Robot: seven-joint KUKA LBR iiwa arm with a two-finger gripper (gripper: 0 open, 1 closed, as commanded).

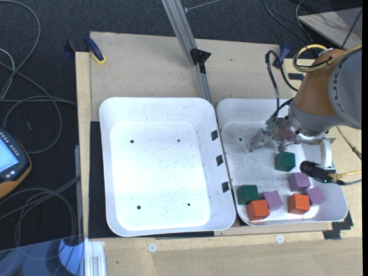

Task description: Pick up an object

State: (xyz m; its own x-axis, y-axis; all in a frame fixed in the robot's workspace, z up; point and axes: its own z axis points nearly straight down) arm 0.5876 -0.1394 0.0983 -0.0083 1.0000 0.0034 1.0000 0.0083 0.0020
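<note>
Bench, two white bins; right bin [230,117] has blocks. Gripper [265,140] spread, nothing btwn fingers. Step: approach. Next: shift right to green cube [284,161], descend, pinch.

Seven small blocks [284,161] — green, purple, orange — scattered in right bin [230,154].

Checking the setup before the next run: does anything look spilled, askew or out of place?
Nothing stands out. The blocks all lie inside the right bin, clustered near its front edge, with one green block just under the claw.
</note>
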